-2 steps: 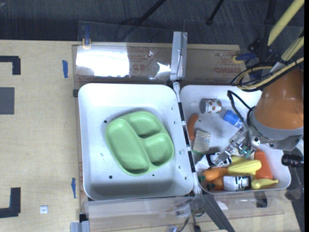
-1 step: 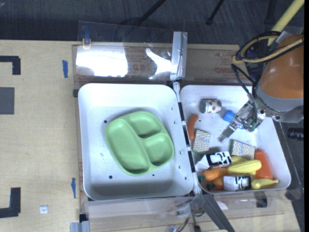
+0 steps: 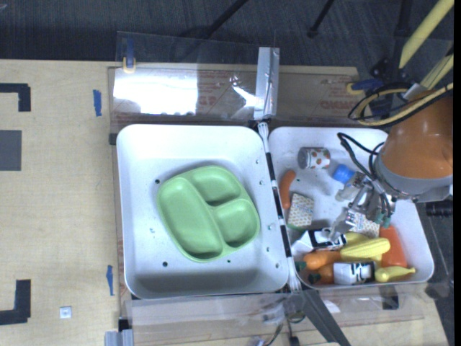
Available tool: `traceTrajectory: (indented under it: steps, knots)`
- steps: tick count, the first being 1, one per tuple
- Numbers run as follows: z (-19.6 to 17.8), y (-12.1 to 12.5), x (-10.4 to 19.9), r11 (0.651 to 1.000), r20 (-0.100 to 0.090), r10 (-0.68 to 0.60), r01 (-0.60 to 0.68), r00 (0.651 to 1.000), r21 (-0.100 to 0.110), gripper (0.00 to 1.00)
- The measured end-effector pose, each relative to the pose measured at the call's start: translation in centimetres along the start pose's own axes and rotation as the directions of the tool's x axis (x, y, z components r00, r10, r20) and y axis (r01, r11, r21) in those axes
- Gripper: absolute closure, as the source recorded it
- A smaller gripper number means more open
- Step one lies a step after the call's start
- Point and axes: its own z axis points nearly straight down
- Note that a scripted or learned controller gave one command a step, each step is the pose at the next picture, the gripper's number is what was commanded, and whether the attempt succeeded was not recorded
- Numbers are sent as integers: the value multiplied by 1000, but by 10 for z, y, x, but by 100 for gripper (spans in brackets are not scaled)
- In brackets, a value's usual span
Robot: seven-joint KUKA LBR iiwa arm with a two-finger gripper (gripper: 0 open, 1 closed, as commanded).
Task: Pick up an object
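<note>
Camera view looking down on both bins, so here's the rundown. Gripper is down inside the right bin, hanging off the grey arm with the orange band that comes in from the right. Can't tell if the fingers are spread or pinched; it's all metal bits and cables blurring together, and nothing is clearly between them.

Just below and right of the gripper lies a yellow corn cob, long axis running roughly left-right, tilted up a little toward the right. Below that there's a white bottle on its side, same left-right lie, and a second yellow piece near the bin's front rim. An orange carrot-looking thing sits below-left of the gripper. Left of it is a speckled packet; up above are a small can and a blue cap.

Front of that bin is packed tight; the bare white floor is mostly above-left of the gripper.

Well to the left, the other bin holds a smooth green divided plate, three compartments, with open white floor all round it.
</note>
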Motion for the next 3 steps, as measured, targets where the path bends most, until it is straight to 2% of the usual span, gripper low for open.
traceTrajectory:
  steps: [1, 2, 3]
  knots:
    - [16, 18, 6, 926, 21, -378, 378, 925, 9, 0]
    - [31, 49, -60, 996, 2, 86, -86, 996, 5, 0]
    - [-13, -38, -67, 991, 2, -133, 133, 991, 3, 0]
